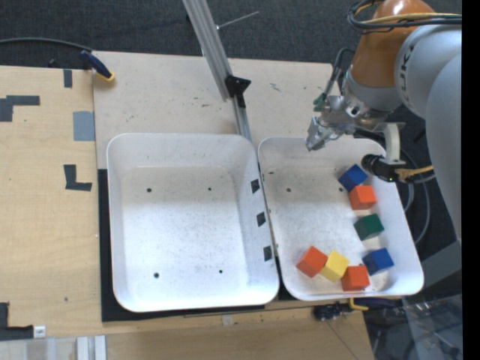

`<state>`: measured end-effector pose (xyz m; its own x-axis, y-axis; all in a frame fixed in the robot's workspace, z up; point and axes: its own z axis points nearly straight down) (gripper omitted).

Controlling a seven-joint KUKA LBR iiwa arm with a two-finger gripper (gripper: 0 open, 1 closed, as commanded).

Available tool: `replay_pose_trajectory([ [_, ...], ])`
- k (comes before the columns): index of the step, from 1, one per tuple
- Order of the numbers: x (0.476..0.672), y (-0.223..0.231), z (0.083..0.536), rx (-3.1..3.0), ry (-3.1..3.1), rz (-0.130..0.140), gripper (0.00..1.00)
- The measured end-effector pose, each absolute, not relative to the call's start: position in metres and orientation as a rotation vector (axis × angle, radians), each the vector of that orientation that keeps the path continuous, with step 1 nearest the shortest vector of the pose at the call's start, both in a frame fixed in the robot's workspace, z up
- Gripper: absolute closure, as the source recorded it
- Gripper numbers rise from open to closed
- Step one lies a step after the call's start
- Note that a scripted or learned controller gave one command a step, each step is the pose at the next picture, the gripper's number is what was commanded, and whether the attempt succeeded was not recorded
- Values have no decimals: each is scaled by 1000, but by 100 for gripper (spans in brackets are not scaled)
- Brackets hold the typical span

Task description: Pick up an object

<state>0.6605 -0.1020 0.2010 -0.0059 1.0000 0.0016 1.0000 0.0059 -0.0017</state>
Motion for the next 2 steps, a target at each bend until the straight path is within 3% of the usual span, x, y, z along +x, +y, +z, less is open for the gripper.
replay_pose_trajectory([
  [1, 647, -51, 200, -2212, -2226, 1, 100],
  [2, 648, 12, 202, -2211, -2229, -1, 100],
])
